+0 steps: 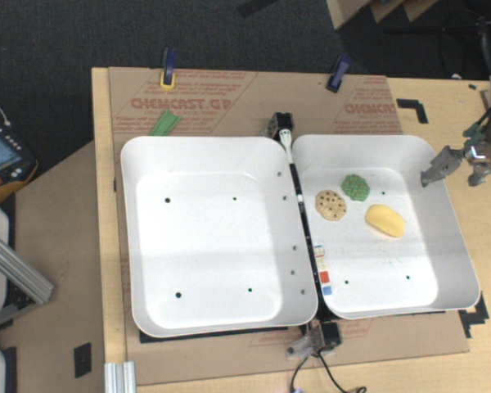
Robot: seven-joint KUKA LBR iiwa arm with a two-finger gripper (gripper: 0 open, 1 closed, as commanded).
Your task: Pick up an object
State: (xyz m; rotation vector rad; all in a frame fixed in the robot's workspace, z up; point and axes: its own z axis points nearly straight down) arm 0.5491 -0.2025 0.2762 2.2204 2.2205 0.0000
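Note:
Three small objects lie in the right bin (442,289): a round chocolate-chip cookie (331,205), a knobbly green piece like broccoli (356,187) just behind it, and a yellow lemon-like lump (385,220) to their right. My gripper (458,171) hangs over the right bin's far right rim, to the right of and apart from all three objects. Its fingers (437,168) are spread open with nothing between them.
The left bin (131,219) adjoins the right one along a black hinge strip (304,228). Both sit on a cardboard sheet (229,97) held by blue clamps (168,65) at the back. A green scrap (164,123) lies on the cardboard behind the left bin.

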